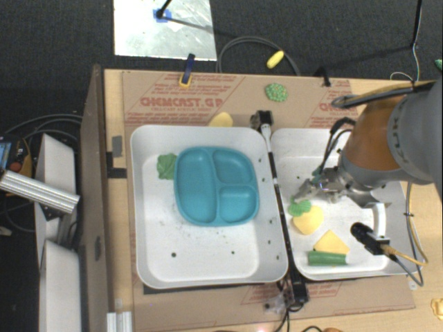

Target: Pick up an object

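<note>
Arm over right bin [360,272], gripper [309,191] low by green piece [300,206].
Finger state: cannot tell. Blue tray [215,187] in left bin [156,254]; yellow wedge [331,242] near.

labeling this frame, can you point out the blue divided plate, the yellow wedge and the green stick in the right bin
blue divided plate [216,187], camera view, on the ridge between its compartments
yellow wedge [331,243], camera view, middle of its top face
green stick [327,258], camera view, midway along its length
</note>
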Motion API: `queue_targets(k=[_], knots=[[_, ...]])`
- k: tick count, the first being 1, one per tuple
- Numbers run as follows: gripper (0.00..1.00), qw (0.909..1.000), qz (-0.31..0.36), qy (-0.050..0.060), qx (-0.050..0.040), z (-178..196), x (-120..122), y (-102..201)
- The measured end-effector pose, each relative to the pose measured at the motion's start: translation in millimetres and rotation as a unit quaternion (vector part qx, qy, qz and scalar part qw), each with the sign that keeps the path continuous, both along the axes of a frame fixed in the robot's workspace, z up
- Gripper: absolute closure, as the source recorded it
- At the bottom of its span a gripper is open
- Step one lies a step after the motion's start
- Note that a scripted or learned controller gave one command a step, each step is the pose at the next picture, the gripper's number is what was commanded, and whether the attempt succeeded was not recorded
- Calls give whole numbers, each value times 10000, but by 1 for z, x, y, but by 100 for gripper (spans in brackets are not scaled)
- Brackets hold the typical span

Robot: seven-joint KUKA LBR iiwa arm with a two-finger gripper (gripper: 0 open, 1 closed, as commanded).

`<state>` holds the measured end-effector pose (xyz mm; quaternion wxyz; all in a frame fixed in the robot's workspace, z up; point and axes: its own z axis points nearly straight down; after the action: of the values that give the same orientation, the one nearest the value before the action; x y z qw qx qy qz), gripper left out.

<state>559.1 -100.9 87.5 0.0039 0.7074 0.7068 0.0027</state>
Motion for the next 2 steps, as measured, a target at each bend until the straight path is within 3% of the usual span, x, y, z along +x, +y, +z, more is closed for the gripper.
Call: queue_targets(k=[1, 2], knots=[[0, 10000, -9, 17, -4, -1, -8, -51], [0, 10000, 52, 29, 19, 46, -22, 17]])
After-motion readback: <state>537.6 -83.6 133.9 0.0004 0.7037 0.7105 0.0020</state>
